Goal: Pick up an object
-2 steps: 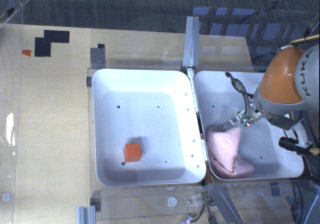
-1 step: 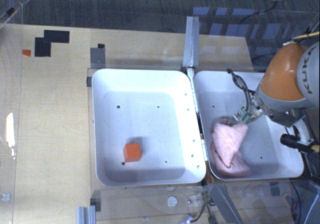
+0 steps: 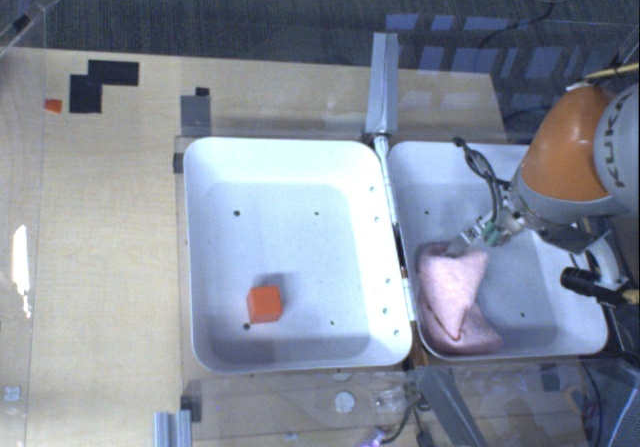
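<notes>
The near rim of the left bin (image 3: 290, 363) lies closest to the camera. Inside it, toward the near left corner, an orange block (image 3: 265, 304) rests on the bin floor, well apart from the arm.

In the right bin (image 3: 560, 340), a pink cloth (image 3: 455, 300) lies crumpled against the near left wall. The cloth's far corner rises toward the pincer (image 3: 478, 236), which sits just at that raised corner. The pincer is too small and too obscured to show how far it stands open or whether cloth lies between its tips; a grasp cannot be confirmed.

Behind the pincer, the arm (image 3: 570, 160) with its orange band reaches in over the far right side of the bin.

Task status: the pick appears to be at the grasp stage on the pink cloth. No object is clear of the bin floor. Lifting remains.

Beyond the bins, black markers (image 3: 100, 83) lie on the table (image 3: 100, 265).
</notes>
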`<state>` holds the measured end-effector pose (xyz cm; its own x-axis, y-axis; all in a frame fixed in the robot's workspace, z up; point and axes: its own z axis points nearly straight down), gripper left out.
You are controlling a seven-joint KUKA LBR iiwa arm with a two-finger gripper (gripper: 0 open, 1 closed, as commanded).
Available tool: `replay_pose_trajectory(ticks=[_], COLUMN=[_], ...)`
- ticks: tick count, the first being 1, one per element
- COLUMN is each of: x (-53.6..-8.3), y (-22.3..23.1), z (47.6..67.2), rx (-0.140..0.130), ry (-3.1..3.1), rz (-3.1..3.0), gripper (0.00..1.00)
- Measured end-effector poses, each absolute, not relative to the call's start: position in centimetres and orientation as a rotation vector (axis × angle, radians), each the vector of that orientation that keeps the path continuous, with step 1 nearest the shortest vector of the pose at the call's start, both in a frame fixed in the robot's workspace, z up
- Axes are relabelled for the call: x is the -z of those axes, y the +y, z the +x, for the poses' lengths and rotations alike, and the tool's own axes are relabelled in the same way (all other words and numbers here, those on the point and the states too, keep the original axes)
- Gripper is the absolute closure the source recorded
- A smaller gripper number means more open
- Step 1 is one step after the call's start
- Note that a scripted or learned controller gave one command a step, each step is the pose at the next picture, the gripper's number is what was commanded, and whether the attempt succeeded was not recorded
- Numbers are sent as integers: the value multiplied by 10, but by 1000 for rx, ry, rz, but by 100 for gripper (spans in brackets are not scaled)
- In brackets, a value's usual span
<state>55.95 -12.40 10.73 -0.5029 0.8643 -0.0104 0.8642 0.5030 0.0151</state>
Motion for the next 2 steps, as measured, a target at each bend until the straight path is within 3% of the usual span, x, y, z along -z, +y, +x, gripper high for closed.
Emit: replay_pose_trajectory(ticks=[2], x=[-91], y=[-90], z=[569], rx=[-11], ry=[2663], rz=[1638], gripper=[0])
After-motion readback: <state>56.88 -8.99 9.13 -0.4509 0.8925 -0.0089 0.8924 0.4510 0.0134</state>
